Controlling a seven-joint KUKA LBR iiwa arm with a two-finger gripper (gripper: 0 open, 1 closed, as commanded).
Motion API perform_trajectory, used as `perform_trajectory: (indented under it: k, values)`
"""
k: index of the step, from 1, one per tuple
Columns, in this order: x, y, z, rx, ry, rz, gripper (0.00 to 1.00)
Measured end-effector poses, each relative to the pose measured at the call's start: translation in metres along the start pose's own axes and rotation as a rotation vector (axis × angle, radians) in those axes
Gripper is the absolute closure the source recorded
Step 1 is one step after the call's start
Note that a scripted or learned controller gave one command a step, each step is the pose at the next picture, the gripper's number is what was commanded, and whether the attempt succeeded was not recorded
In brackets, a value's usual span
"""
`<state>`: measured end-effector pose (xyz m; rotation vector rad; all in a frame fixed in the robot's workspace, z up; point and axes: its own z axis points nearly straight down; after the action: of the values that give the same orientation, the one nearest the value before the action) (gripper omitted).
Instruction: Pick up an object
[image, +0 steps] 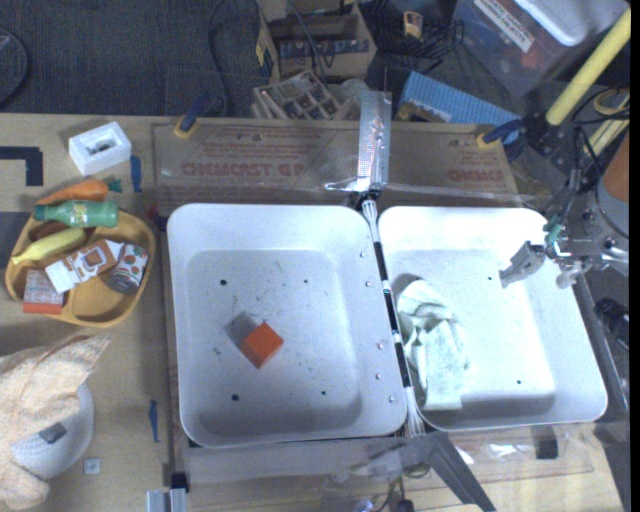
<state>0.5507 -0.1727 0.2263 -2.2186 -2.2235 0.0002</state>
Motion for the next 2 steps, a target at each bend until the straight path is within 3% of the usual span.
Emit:
perform_trajectory:
  k: [1, 2]
  values:
    - [0.064, 0.068, 0.049, -0.003, -0.001, 0.020, 0.00]
    - [-0.009, 0.111, 0.032, -0.003, -0.002, 0.095, 0.00]
